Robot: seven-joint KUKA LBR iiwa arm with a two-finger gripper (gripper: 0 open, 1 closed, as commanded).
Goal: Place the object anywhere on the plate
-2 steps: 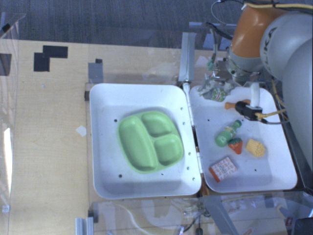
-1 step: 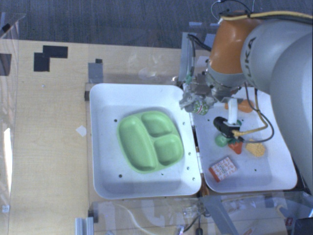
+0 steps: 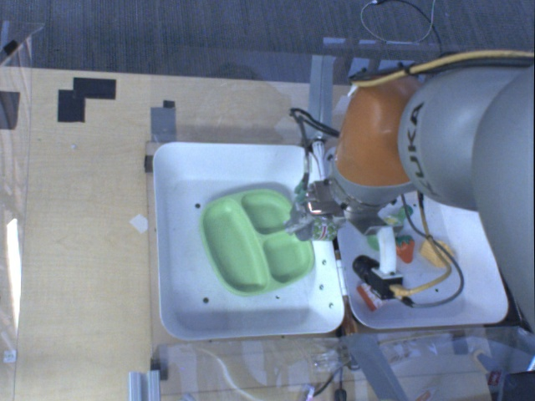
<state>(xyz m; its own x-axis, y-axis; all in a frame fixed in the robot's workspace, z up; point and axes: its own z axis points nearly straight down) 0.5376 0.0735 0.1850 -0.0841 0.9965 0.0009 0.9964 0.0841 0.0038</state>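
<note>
Hovering at the right rim of the green divided plate (image 3: 255, 242) in the left bin (image 3: 180, 307), grip unclear, maybe dropping something past the rim.

Even, soft overhead light, faint shadows inside the left bin (image 3: 180, 307), glare at the left edge, slightly grainy focus.
</note>
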